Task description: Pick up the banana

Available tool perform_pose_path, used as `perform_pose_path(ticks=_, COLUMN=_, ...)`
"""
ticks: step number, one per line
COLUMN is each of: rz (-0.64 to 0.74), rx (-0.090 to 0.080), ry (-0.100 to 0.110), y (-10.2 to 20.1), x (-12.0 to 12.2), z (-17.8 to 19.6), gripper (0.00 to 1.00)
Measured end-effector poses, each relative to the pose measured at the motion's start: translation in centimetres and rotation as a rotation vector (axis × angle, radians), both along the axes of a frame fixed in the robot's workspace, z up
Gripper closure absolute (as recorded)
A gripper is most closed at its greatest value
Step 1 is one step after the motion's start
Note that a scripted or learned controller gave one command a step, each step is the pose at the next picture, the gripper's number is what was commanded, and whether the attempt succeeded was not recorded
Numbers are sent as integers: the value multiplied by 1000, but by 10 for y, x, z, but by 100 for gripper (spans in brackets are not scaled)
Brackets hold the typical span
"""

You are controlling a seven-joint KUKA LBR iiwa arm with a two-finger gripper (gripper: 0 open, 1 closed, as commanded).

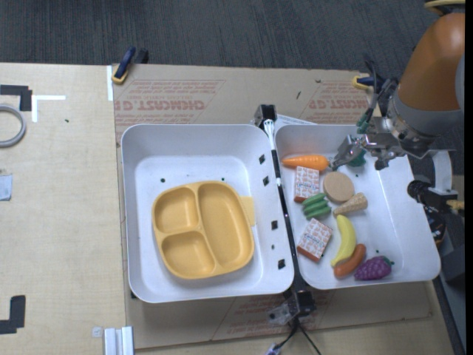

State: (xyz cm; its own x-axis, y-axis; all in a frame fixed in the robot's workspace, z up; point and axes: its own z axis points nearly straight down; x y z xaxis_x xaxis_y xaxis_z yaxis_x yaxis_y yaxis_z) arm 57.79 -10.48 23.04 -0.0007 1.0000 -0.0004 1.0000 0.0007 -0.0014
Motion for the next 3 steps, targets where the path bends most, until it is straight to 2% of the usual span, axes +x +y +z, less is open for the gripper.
perform_pose_path(ticks=1, rz=165, rx=0, ry=-3, y=0, x=-37, z=-128, gripper=0)
perform_pose_path(ticks=2, rz=478, rx=1, ry=-2, y=-11, x=-78, z=-138, gripper=0)
perform_pose_path(ticks=3, rz=476, rx=0, ry=-4, y=-11, x=-77, z=-128, gripper=100)
